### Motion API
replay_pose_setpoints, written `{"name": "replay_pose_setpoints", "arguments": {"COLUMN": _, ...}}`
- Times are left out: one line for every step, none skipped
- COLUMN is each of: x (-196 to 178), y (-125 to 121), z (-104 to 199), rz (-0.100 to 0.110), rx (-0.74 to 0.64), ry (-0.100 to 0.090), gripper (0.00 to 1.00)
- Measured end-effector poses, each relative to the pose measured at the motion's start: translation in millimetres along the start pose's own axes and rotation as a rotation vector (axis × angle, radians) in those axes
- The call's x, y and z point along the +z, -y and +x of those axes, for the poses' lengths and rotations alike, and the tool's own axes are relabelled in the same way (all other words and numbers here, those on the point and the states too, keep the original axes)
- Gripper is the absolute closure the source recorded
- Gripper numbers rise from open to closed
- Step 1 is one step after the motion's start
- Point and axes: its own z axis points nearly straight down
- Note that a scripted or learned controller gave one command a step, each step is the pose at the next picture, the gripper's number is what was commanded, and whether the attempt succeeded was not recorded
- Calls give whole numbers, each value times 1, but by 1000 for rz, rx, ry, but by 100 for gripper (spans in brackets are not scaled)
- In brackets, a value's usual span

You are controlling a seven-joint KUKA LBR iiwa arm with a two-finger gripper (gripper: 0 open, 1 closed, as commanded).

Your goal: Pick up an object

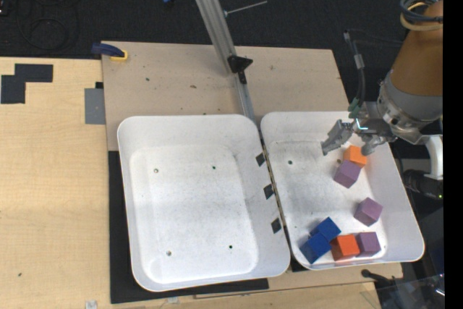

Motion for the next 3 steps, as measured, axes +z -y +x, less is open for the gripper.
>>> {"name": "replay_pose_setpoints", "arguments": {"x": -3, "y": -1, "z": -1, "rz": -5, "rx": 3, "ry": 1, "gripper": 0}}
{"name": "replay_pose_setpoints", "arguments": {"x": 61, "y": 6, "z": -1, "rz": 1, "rx": 1, "ry": 0, "gripper": 0}}
{"name": "replay_pose_setpoints", "arguments": {"x": 105, "y": 3, "z": 3, "rz": 1, "rx": 4, "ry": 0, "gripper": 0}}
